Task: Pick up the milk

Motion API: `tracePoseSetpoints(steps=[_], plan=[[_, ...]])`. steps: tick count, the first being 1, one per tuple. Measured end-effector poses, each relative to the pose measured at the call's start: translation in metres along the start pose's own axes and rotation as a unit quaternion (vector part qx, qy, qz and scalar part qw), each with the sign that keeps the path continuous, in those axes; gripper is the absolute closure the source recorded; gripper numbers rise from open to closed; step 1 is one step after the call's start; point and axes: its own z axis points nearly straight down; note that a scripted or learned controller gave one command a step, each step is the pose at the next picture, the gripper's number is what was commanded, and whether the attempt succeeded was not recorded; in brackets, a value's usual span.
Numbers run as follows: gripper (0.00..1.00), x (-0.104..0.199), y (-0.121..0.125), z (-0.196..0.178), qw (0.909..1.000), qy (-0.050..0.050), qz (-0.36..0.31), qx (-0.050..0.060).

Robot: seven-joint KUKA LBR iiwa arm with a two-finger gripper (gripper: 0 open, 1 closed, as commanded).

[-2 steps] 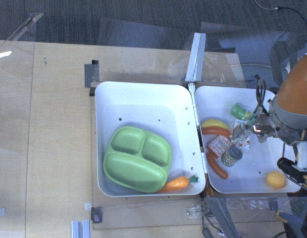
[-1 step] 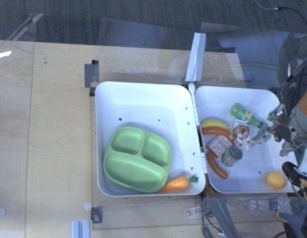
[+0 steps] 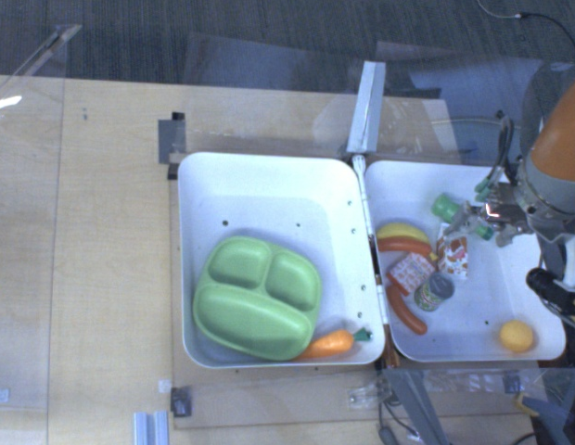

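In the right bin [image 3: 538, 248]: hand [image 3: 487, 216] hovers above the milk, likely lining up for a grasp.
Milk [image 3: 453, 254]: small carton, mid-bin, tilted, apart from hand.
Hand state: can't tell, nothing visibly gripped.
Neighbours: can [image 3: 434, 291] touching the milk's lower end; banana [image 3: 403, 236] left of the milk.
Labels: print on milk, unreadable.

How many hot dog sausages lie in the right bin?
2: one sausage under the banana near the bin's left wall, another sausage below the red-checked packet. Clutter may hide more.

Green tray [image 3: 258, 297], orange carrot [image 3: 326, 343], yellow lemon [image 3: 517, 336].
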Motion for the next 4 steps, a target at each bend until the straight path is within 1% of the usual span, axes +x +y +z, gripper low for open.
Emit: tracePoseSetpoints(steps=[1, 2, 3, 4], plan=[[0.00, -0.016, -0.025, 0.017, 0.9520, 0.000, 0.306, 0.002], [0.00, 0.010, 0.008, 0.084, 0.9997, 0.001, 0.025, 0.002], [1.00, 0.011, 0.010, 0.073, 0.9997, 0.001, 0.023, -0.001], [1.00, 0.049, 0.073, -0.042, 0.9913, 0.000, 0.131, 0.001]])
